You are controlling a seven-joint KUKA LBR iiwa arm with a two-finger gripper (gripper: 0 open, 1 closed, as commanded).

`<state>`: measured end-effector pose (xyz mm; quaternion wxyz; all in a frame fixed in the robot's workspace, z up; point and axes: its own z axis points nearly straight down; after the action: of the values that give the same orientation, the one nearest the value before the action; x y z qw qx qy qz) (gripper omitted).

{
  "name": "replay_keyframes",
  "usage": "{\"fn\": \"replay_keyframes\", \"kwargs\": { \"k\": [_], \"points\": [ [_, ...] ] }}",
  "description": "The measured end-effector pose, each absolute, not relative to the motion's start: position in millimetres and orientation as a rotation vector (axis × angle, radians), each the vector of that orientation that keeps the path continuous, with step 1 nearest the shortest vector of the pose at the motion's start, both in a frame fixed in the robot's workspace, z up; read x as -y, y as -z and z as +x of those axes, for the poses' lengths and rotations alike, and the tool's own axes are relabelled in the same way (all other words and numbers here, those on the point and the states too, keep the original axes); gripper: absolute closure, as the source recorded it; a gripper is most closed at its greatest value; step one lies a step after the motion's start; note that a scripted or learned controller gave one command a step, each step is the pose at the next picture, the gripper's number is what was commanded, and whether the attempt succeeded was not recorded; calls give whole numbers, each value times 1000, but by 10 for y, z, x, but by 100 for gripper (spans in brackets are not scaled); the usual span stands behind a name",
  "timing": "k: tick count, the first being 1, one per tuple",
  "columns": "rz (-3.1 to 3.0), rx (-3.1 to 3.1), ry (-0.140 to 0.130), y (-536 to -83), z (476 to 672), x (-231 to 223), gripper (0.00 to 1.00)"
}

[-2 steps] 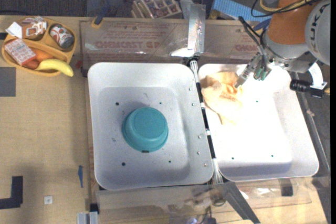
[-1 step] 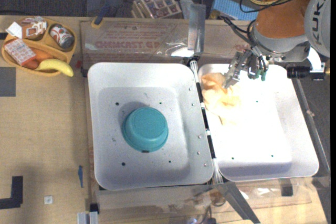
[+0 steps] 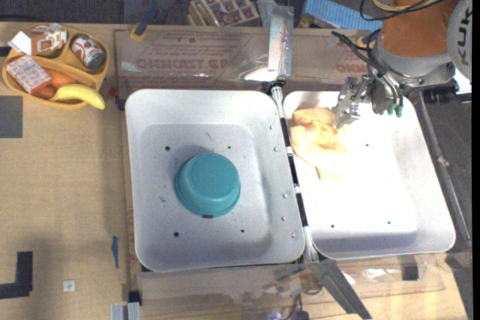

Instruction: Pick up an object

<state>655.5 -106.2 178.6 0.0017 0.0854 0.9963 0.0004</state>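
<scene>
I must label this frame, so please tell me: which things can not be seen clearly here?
- End effector: small and blurred in the camera view; whether it grips anything is unclear.
- Pale yellow object in the right bin: washed out by glare, so its kind is unclear.
- Arm: cut off by the right edge.

Two bins on the desk (image 3: 60, 183): bowl (image 3: 208, 183) in the left bin (image 3: 150, 116); cloth (image 3: 319, 135) in the right bin's (image 3: 405, 221) far-left corner, gripper (image 3: 346, 115) just right of it; tray (image 3: 15, 79) at far left.
</scene>
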Motion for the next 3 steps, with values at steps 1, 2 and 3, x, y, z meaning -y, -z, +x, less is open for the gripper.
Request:
{"fn": "replay_keyframes", "kwargs": {
  "k": [1,2,3],
  "points": [
    [-923,-2997,-5,-2055,6472,889,100],
    [-1739,-2610,-6,-1678,6670,1357,100],
    [-2537,-1844,-8,-2115,6670,1152,100]
  ]
}}
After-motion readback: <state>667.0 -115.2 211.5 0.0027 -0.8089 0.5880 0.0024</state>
